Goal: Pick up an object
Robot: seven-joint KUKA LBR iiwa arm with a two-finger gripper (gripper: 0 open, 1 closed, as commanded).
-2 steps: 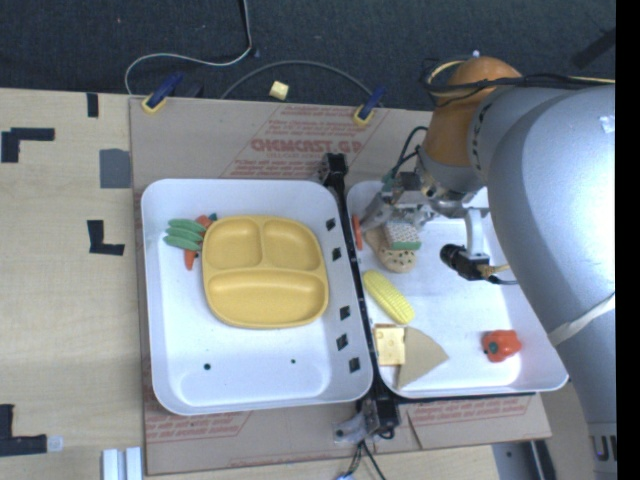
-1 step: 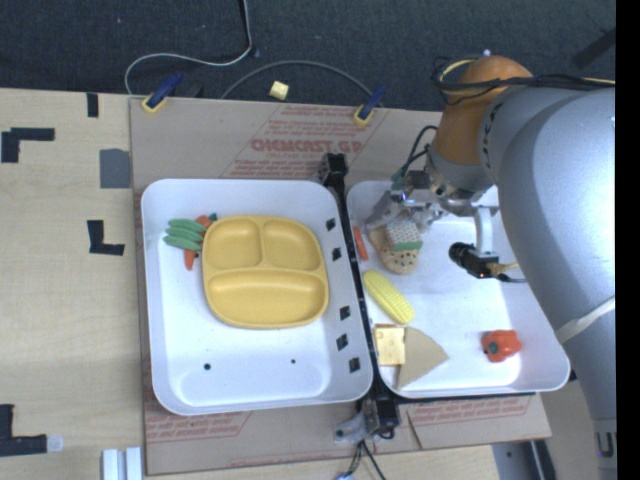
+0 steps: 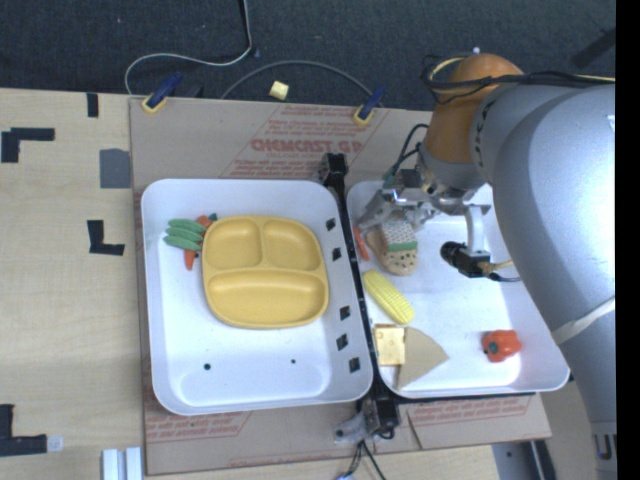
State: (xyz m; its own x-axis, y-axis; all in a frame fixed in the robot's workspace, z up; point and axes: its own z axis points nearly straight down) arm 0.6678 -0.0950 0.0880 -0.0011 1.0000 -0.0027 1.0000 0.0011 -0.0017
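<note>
My gripper (image 3: 393, 218) hangs low over the back left part of the right bin (image 3: 530, 308). Right under it lies a tan, rounded toy food piece (image 3: 401, 251) with a pale checked top. The gripper is at or touching the piece's upper end; I cannot tell whether it grasps it. Other items in this bin are a yellow corn cob (image 3: 388, 297), a yellow square block (image 3: 389, 345), a tan wedge (image 3: 423, 352) and a small red pepper (image 3: 501, 344).
The left bin (image 3: 170, 358) holds a yellow divided plate (image 3: 265, 270), with green beans (image 3: 186, 232) and a small carrot (image 3: 190, 259) at its left. The grey arm (image 3: 560, 188) covers the right bin's back right side. A black divider (image 3: 348, 288) runs between the bins.
</note>
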